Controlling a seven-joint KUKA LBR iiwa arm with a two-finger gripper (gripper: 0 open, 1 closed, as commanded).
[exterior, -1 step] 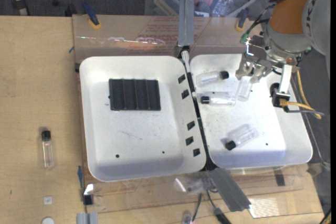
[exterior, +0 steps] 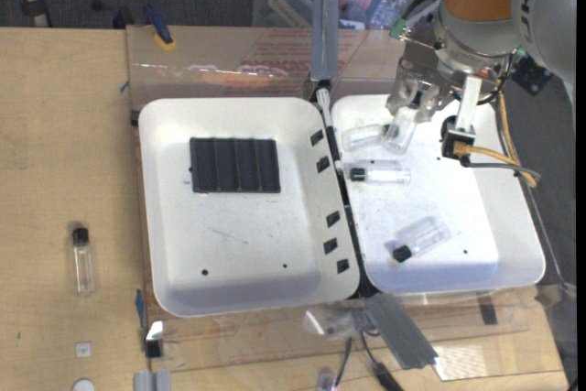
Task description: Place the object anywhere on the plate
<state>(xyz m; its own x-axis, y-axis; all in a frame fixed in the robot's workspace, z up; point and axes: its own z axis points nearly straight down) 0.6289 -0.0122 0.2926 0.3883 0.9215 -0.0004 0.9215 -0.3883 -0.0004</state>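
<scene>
1. White plastic bins are seen side by side on the wooden bench point(exterior: 55, 133): the left bin point(exterior: 165, 270) and the right bin point(exterior: 513, 252).
2. A black ribbed plate point(exterior: 234, 165) is noted lying flat in the upper part of the left bin.
3. Three clear vials are recorded in the right bin. One vial point(exterior: 362, 138) lies near the upper left corner; a second vial point(exterior: 377, 172), with a dark cap at its left end, lies just below it; a third vial point(exterior: 418, 239), dark-capped, lies tilted toward the bin's lower middle.
4. The gripper point(exterior: 403, 125) is observed over the upper part of the right bin, just beside the first vial. Whether its fingers are apart or together cannot be told.
5. A further vial point(exterior: 82, 259) is noted upright on the bench, left of the bins.
</scene>
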